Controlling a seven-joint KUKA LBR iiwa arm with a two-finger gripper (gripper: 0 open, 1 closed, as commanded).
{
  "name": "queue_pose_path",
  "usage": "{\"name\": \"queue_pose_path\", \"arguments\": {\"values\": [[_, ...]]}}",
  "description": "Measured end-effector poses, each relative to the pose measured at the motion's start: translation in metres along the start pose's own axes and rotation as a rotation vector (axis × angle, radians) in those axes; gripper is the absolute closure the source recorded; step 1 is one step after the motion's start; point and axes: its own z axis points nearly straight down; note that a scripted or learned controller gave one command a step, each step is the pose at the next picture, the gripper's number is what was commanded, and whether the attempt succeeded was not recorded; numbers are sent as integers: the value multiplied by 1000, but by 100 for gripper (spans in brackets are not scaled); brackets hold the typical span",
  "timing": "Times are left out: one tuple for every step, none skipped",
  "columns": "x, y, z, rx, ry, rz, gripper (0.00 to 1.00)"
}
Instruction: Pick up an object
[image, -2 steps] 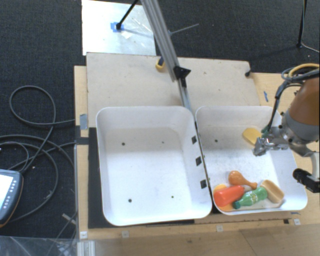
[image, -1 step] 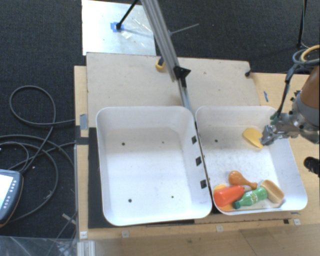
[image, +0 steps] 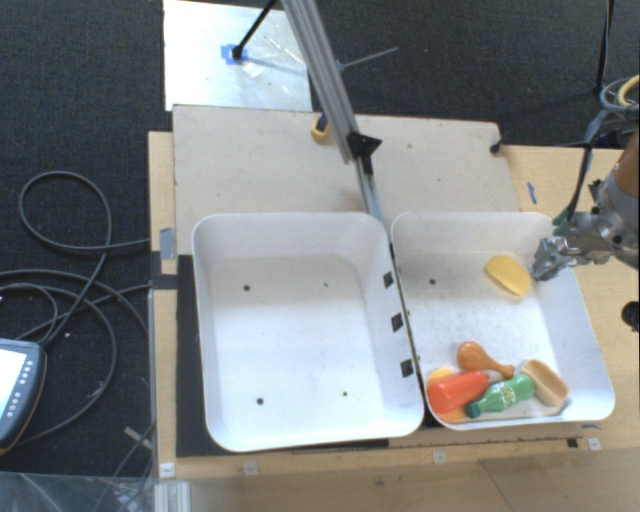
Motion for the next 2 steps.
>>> {"name": "queue_pose_path", "arguments": {"values": [[53,0,-6,3,3,-4,100],[105,1,-8,4,3,-5,100]]}}
